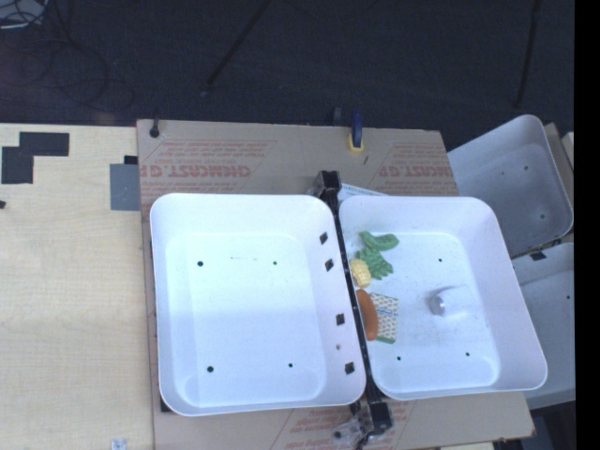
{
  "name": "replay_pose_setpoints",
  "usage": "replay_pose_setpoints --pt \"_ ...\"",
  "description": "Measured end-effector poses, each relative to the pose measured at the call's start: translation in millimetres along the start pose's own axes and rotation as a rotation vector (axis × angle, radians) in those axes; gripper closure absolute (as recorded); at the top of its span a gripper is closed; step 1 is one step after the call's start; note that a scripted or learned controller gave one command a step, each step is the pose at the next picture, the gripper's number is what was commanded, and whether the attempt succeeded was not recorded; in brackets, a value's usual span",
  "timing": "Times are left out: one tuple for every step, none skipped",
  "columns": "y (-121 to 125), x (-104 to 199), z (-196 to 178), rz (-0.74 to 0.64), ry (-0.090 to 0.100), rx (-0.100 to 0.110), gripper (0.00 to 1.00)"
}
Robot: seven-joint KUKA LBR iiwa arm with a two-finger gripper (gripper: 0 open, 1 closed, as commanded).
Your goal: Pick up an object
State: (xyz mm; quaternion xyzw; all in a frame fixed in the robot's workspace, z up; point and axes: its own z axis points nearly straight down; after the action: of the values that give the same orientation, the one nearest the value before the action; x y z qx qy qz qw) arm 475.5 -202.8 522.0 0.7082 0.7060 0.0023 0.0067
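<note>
The right bin [487,251] holds a cluster of small objects along its left wall. A green leafy toy [378,253] lies at the top of the cluster. Just below it sits a small yellow piece [360,272]. An orange carrot-like piece [368,315] lies further down, beside a pale mesh-patterned piece [386,315]. A small grey metallic object [438,302] sits apart near the bin's middle.
The left bin [173,251] sits beside the right one, joined by a black clamp strip [339,289]. Both rest on a brown board [234,162]. A grey-white panel [520,172] stands at the right.
</note>
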Motion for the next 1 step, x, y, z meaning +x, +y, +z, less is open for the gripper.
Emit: replay_pose_setpoints --pt "2.9 2.9 -1.3 -0.007 0.005 0.016 1.0"
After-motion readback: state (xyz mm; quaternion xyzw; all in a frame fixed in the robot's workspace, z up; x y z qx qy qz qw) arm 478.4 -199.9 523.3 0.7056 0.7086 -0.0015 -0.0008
